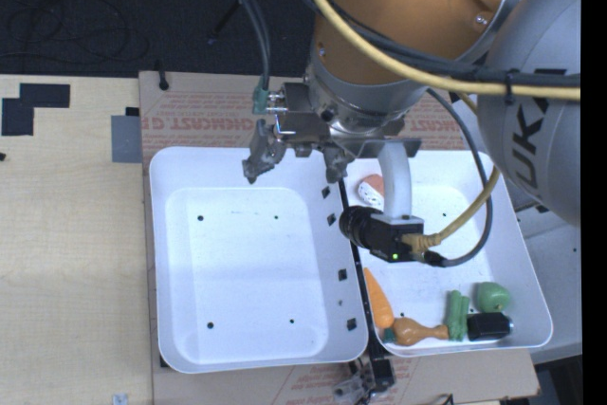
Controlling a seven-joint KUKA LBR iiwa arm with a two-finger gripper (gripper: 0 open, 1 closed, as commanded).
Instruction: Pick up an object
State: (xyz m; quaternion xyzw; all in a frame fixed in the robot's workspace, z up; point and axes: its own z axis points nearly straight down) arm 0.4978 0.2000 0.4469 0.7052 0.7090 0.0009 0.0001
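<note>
We see the gripper hanging high over the far edge where the two bins meet, its fingers spread and nothing between them, so we judge the pick not yet begun. The candidates lie in the right bin: a carrot, green pieces and a black block near its front, so the next move calls for travelling right and nearer, then descending.

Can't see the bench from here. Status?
Tool over left bin's far edge, nothing between its fingers. Toys, carrot among them, in right bin. Cable hangs over right bin.
</note>
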